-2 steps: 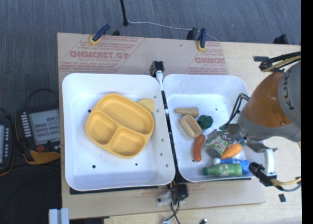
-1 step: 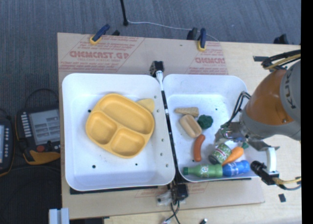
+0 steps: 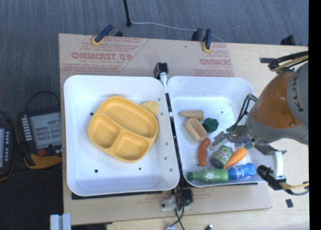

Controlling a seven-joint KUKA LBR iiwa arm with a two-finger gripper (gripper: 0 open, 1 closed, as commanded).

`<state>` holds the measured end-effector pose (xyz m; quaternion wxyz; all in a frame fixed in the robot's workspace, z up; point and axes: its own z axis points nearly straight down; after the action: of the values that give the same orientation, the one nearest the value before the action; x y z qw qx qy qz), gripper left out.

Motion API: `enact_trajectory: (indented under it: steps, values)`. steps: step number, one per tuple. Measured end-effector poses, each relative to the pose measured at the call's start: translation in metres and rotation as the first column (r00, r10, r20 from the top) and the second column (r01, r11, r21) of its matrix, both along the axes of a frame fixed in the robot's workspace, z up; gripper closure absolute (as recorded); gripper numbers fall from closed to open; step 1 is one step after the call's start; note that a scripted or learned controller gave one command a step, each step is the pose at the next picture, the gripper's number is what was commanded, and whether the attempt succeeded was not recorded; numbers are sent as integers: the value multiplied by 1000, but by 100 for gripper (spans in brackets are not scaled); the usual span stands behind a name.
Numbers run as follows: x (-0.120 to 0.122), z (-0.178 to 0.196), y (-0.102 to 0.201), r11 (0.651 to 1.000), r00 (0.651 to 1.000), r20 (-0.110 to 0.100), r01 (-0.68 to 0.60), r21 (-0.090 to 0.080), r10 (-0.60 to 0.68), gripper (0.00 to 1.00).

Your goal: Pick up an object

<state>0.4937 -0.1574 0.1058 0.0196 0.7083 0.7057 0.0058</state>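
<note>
Reaching in from the right, the arm (image 3: 283,108) hangs its gripper (image 3: 228,137) low over the right bin (image 3: 235,84), just above a small can (image 3: 220,156) and a toy carrot (image 3: 235,157). How far the pincer is open, and whether it has hold of anything, I cannot tell. Left of these lie a red sausage (image 3: 203,151), a hot-dog bun (image 3: 195,128), a breadstick (image 3: 191,114) and a green broccoli piece (image 3: 210,123). Along the near wall lie a green bottle (image 3: 208,176) and a blue bottle (image 3: 242,171). The left bin (image 3: 80,174) holds a yellow divided plate (image 3: 123,128).
</note>
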Motion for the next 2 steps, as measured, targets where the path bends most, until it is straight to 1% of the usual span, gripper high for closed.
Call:
enact_trajectory:
  steps: [1,2]
  values:
    - [-2,-11,52,1000,1000,-5,4,-1,-4,0]
    - [-2,-1,54,1000,1000,-4,2,1,-2,100]
